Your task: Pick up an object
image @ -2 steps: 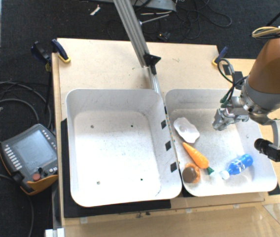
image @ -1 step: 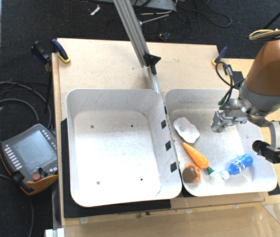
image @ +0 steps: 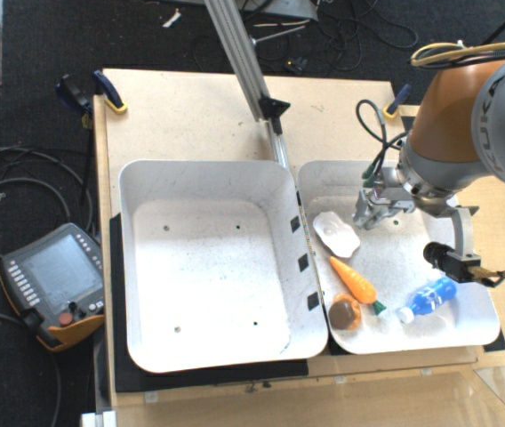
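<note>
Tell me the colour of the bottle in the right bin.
The bottle is blue with a white cap, seen in the camera view near the bin's lower right corner.

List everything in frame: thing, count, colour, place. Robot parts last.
bins: 2, white, side by side on the bench
white object: 1, white, right bin, near its left wall
carrot: 1, orange with a green end, right bin, just below the white object
brown object: 1, brown, right bin, front left corner, by the carrot's green end
bottle: 1, blue with a white cap, right bin, lying near the front right
clamps: 2, blue and yellow, bench's back corners
teach pendant: 1, grey and orange, floor left of the bench
arm: 1, grey with orange band, reaching in from the right
gripper: 1, grey, over the right bin beside the white object
</note>
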`<move>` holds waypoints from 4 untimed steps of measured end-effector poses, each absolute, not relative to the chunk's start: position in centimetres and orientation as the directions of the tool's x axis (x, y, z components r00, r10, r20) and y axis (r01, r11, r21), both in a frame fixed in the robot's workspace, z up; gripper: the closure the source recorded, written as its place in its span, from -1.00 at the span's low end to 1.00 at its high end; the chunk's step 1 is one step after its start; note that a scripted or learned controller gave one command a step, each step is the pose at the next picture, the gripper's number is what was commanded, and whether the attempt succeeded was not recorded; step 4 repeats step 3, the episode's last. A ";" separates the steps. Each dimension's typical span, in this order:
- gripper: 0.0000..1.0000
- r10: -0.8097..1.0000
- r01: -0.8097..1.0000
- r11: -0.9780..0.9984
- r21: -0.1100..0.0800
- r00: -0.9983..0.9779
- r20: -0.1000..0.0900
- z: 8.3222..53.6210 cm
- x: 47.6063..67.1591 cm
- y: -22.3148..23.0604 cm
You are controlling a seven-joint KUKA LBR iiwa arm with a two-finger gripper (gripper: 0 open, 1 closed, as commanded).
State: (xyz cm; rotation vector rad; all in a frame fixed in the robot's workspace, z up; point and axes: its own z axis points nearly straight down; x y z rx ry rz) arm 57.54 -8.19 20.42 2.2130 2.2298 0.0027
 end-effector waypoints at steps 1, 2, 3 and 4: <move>1.00 1.000 1.000 0.007 0.004 -0.007 0.001 21.5 60.0 -3.3; 1.00 1.000 1.000 0.008 0.001 -0.008 0.002 21.0 61.0 2.5; 1.00 1.000 1.000 0.008 0.002 -0.008 0.002 20.7 62.3 8.1; 1.00 1.000 1.000 0.008 0.002 -0.008 0.002 20.7 62.3 8.1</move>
